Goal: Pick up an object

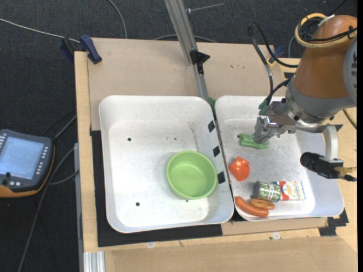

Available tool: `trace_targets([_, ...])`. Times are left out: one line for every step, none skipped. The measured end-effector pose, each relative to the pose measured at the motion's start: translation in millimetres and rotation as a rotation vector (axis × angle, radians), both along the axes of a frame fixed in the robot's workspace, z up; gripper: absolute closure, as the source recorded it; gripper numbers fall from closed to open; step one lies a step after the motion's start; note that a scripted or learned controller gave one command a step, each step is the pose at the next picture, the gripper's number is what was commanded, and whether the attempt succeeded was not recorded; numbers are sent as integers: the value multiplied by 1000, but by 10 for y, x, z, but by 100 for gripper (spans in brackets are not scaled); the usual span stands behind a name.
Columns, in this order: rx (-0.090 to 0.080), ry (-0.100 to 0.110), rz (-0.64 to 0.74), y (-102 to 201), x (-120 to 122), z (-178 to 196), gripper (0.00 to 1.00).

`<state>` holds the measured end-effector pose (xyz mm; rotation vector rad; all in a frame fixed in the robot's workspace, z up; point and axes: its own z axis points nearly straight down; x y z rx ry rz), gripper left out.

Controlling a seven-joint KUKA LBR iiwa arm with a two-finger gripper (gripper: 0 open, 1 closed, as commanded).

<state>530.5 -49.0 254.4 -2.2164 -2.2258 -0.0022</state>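
My gripper [262, 135] hangs low over the right bin [317, 208], its tip right at a small flat green object [252, 142] that lies on the bin floor. The fingers sit directly above the object's right end. Nearer the front lie an orange-red pepper-like object [240, 168], a small can with a red and white label [279, 191], and a red sausage-like object [251, 207] against the front wall.
A light green bowl [191, 174] sits in the left bin [119, 118] near the divider. A slanted metal pole [184, 30] runs up from between the bins. A handheld pendant [22, 160] lies at far left, off the bench.
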Motion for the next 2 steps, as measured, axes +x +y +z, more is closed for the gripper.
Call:
trace_targets([0, 1, 1, 606, 53, -44, 100])
trace_targets([0, 0, 1, 1157, 52, -4, 100])
